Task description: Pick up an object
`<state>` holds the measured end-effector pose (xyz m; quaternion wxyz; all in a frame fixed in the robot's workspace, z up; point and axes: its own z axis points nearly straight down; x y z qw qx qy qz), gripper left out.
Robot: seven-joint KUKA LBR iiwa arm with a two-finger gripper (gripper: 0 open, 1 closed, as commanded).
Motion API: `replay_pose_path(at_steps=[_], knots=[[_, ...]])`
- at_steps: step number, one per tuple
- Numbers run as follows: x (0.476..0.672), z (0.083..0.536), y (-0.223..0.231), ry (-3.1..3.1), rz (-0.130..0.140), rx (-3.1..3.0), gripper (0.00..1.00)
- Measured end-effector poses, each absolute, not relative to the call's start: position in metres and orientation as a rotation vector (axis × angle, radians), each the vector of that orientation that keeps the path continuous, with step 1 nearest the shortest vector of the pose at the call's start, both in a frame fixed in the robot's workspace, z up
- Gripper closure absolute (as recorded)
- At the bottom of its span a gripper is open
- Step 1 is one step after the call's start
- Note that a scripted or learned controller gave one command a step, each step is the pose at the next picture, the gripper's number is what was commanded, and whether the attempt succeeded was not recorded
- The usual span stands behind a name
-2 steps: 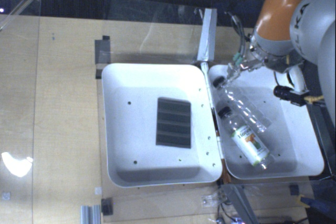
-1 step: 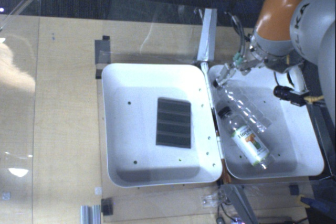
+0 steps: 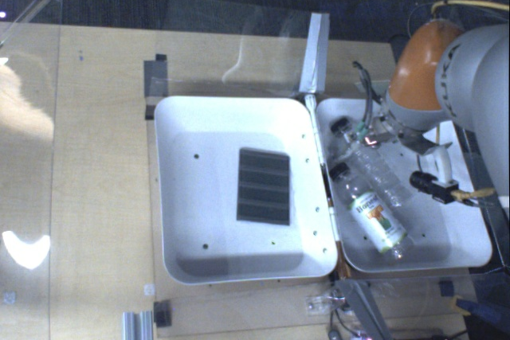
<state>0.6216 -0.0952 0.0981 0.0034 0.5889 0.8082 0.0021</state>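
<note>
Clear plastic bottle (image 3: 378,207) (ribbed, crinkled, green-labelled).

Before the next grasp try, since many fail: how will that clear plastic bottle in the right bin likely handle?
The bottle lies on its side, so it may roll. It looks clear and empty, so probably light, and its thin smooth walls could dent or slip.

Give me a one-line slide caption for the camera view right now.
KUKA arm reaching into the right bin above a clear plastic bottle; a dark ribbed pad lies in the left bin.
</note>
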Motion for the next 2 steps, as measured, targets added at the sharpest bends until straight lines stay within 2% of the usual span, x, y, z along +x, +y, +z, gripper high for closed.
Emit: replay_pose_path(at_steps=[1,2], knots=[[0.584,0.096,-0.114,2.643,0.009,1.675,0.0],[0.627,0.093,-0.111,2.68,0.01,1.611,0.0]])
